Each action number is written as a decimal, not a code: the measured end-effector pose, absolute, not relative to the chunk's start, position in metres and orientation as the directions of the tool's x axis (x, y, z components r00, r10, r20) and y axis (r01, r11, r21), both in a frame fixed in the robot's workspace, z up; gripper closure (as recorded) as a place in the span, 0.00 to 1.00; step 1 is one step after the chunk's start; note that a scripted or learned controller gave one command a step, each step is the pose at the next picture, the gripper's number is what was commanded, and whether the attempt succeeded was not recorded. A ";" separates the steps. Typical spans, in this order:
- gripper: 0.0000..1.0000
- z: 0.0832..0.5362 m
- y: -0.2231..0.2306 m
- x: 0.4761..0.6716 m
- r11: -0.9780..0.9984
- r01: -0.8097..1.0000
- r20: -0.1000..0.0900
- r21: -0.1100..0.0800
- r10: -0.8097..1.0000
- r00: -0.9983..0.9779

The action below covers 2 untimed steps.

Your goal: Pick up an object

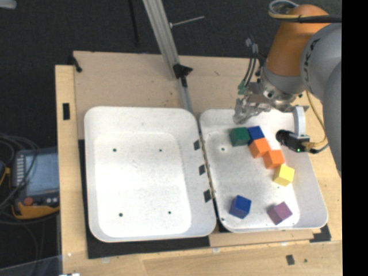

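Gripper (246,112) poised over the right bin's (253,220) far edge, just beside the green cube (240,136), jaw opening impossible to tell and nothing seen held; all seven cubes lie in the bin, so the pick remains undone.

- The arm (322,45) comes in at the far right: a thick, rounded, smooth grey casing.
- An orange band (290,39), broad and glossy, wraps it above the wrist, topped by a pale grey ring.
- Below the band a grey wrist flange (282,85) narrows toward the tool.
- Thin dark cables (253,68), some greenish, run down the left side of the wrist.
- The gripper (246,111) is a small cluster of grey metal parts, too fine to resolve.
- A white bracket (299,122) with a black module (290,140) and a small green light hangs on the right; a thin cable trails from it.
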<state>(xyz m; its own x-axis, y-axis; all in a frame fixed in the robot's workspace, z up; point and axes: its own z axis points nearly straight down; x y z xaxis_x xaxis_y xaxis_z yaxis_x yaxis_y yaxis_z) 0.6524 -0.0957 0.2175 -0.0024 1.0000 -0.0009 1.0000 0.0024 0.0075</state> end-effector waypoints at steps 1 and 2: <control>1.00 0.260 -0.097 0.654 0.005 1.000 -0.001 0.006 1.000 -0.005; 1.00 0.250 -0.048 0.626 0.005 1.000 -0.001 -0.001 1.000 -0.005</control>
<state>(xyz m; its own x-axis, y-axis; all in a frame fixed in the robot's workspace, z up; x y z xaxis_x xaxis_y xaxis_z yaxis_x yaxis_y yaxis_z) 0.6257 -0.0484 0.2503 -0.0048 1.0000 -0.0007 1.0000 0.0048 -0.0010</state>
